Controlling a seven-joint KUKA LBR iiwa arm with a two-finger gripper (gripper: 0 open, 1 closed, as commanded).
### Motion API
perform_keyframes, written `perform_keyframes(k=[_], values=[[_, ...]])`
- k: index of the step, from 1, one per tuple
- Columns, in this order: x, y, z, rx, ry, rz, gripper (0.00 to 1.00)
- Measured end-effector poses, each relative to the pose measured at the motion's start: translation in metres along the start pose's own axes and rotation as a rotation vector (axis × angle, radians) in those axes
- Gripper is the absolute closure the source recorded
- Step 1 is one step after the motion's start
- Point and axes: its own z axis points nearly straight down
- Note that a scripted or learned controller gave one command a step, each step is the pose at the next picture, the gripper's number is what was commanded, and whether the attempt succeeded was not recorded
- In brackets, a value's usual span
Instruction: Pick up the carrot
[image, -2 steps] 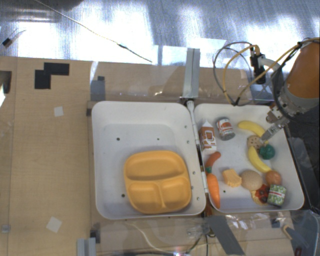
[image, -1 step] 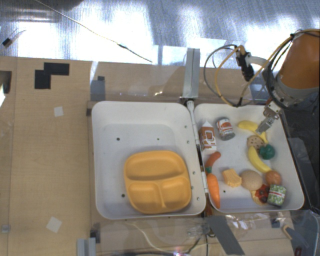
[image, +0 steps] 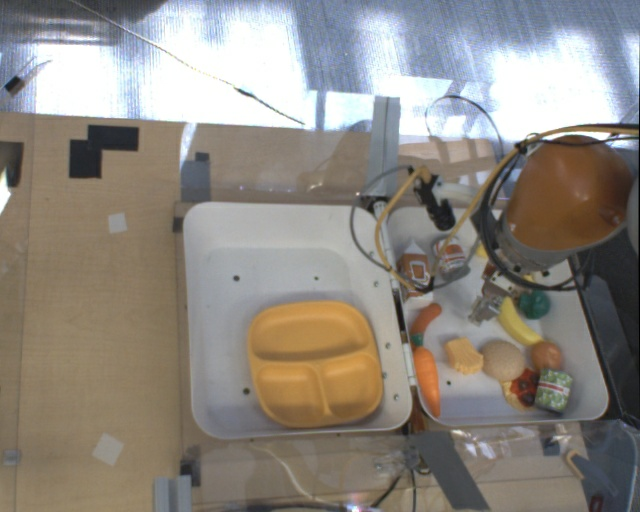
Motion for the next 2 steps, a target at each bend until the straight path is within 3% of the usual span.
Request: perform_keyframes(k=[1,2], values=[[0.016,-0.005,-0.052,0.001,0.011,-0.344,1.0],[0.068,0.048,-0.036,-0.002,0.01,-0.361,1.0]])
